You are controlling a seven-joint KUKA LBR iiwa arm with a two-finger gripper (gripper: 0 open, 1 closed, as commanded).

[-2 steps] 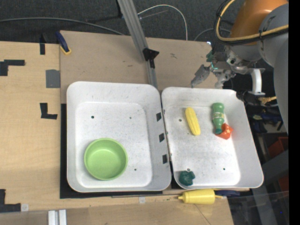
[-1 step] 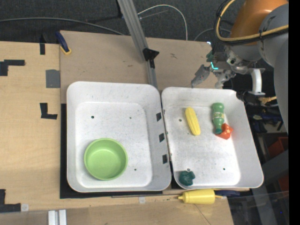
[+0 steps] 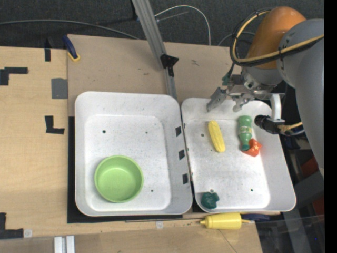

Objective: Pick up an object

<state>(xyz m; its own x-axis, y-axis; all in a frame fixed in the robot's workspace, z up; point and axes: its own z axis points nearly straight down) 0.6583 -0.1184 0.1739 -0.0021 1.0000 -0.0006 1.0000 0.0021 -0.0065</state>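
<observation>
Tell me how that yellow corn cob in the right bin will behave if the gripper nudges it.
The corn cob looks rounded and elongated, so it would probably roll sideways rather than slide. It lies flat, apart from the green bottle, so tipping seems unlikely. It looks like moulded plastic, likely stiff and light.

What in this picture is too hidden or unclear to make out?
- Arm: cut off by the right edge; its base lies out of frame.
- Small dark green thing at the right bin's lower rim: too small to identify.
- Red piece by the green bottle: blurred; joined or separate, unclear.
- Yellow bottle: its label is unreadable.
</observation>
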